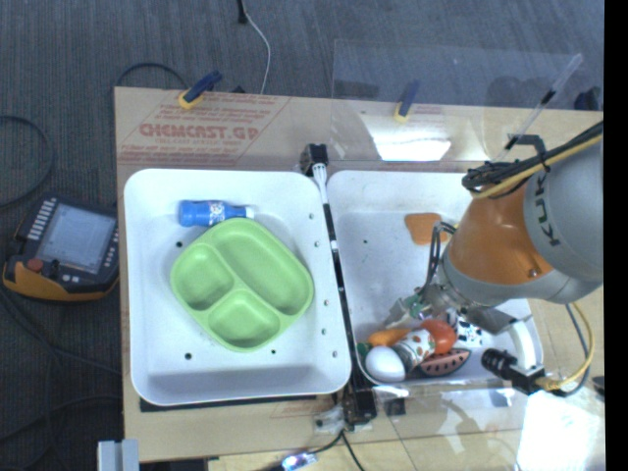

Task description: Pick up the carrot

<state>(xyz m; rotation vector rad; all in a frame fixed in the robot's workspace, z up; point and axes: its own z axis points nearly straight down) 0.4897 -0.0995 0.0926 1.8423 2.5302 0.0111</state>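
Note:
The carrot is a small orange stick lying near the front of the right bin, in a cluster of toy food. My gripper hangs low over that cluster, just above and right of the carrot, at the end of the orange-banded wrist. The wrist hides part of the cluster. Whether the gripper touches the carrot I cannot tell.
Beside the carrot lie a white egg, a red-orange round piece and a watermelon slice. A flat orange piece lies farther back. The left bin holds a green divided plate and a blue bottle.

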